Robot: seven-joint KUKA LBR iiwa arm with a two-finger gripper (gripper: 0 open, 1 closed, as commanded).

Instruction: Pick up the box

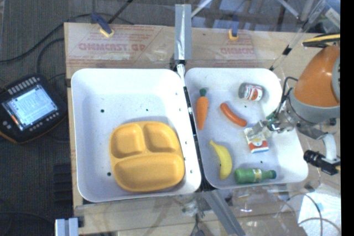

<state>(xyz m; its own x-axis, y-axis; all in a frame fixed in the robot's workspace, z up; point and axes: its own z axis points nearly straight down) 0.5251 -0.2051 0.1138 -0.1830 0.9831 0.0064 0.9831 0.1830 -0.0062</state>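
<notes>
You see the surface [83, 41] as a light wooden board with red printed letters, standing on dark grey carpet. Black cables run over the floor, and a handheld control pendant [29, 109] with a lit screen lies at the left. Two white bins sit side by side. The left bin [88, 91] carries a yellow divided tray [146, 156]. The right bin [276, 83] carries a carrot [202, 110], a sausage [233, 114], a can [251, 92], a banana [222, 158], a green bottle [253, 175] and the box [257, 141], which lies near the bin's right side. The arm [316, 88] enters from the right and bends down low. Its end effector [269, 125] is just beside the upper right corner of the box; you cannot tell its state.
</notes>
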